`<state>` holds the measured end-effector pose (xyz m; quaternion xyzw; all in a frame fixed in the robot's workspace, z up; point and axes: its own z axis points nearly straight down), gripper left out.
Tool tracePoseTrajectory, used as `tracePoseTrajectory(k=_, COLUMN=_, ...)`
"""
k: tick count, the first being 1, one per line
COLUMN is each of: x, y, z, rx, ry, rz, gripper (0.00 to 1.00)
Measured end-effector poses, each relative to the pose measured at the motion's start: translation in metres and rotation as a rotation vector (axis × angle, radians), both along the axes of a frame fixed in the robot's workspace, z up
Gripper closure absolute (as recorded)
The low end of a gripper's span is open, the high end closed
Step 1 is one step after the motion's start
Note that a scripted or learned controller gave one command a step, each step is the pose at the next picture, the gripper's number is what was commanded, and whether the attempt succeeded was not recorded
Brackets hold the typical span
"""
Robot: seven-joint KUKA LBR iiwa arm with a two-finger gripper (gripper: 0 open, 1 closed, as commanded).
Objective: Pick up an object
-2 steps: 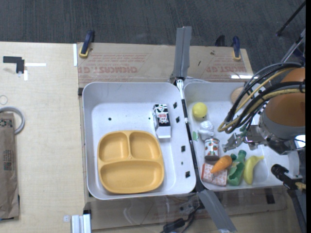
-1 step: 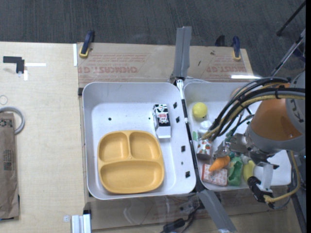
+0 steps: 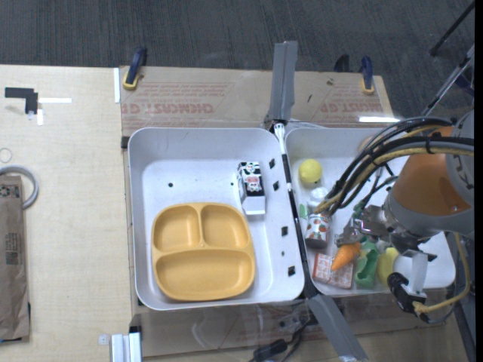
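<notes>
The orange carrot toy lies in the right bin, low down near the front edge. Its long way runs on a slant — the fat end sits up and to the right, and the thin tip points down and to the left. The fat end goes under the metal parts at the tip of the arm.

The gripper is right above that fat end, touching it or almost touching it. The cables and the wrist cover it, so I cannot tell how the gripper is set, and I cannot tell if the carrot is held.

Just left of the carrot's tip is a pink and red packet, lying flat. A green toy sits just right of the carrot, and a yellow thing peeks out beside the green one. Up and to the left is a small bottle with a dark label, and near it a white piece. A yellow ball rests farther back in the same bin.

The big orange band of the arm hangs over the right side of this bin, with black cables curling above it.

The left bin has a yellow plate with three parts, and a little black and white box close to the wall between the bins — well apart from the carrot.
</notes>
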<state>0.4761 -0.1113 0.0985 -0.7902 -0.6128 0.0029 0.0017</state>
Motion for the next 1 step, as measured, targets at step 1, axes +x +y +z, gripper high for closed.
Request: tracePoseTrajectory(k=1, x=0.0692, y=0.0223, z=0.0922, rx=-0.001, ry=-0.004, rz=0.148, gripper=1.0)
